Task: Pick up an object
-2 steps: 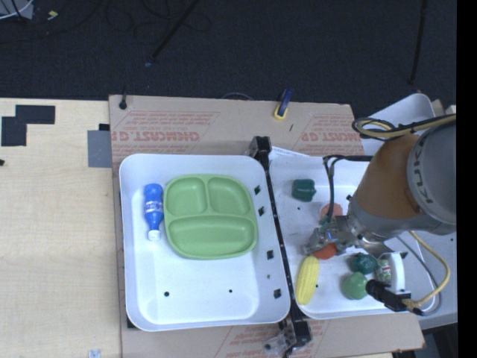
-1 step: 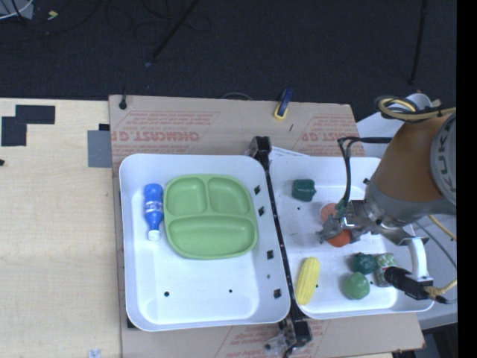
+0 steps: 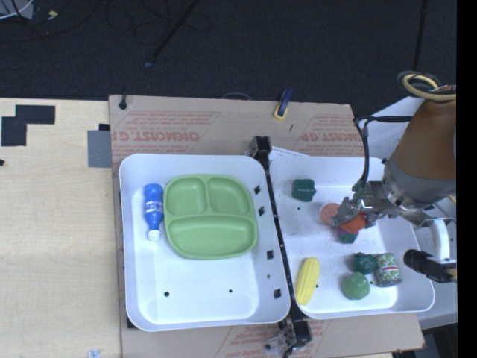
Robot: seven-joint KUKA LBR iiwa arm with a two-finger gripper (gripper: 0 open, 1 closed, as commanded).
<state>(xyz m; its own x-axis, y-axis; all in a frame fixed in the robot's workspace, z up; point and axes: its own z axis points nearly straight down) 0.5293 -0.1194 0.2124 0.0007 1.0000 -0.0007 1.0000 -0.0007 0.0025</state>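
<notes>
The two-finger gripper was down in the right white bin, over a cluster of small orange-red objects (exact shapes could not be told). Whether its fingers were open or shut could not be told. A good grasp would likely centre on one item and close squarely. Nearby lay a ridged yellow plastic corn cob, a smooth green ball and a dark green pepper-like piece.

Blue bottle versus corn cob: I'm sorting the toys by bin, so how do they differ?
The blue bottle lies in the left bin beside the green plate; the corn cob lies in the right bin. The bottle is blue with a white cap, the cob plain yellow. Both lie flat, roughly lengthwise.
</notes>
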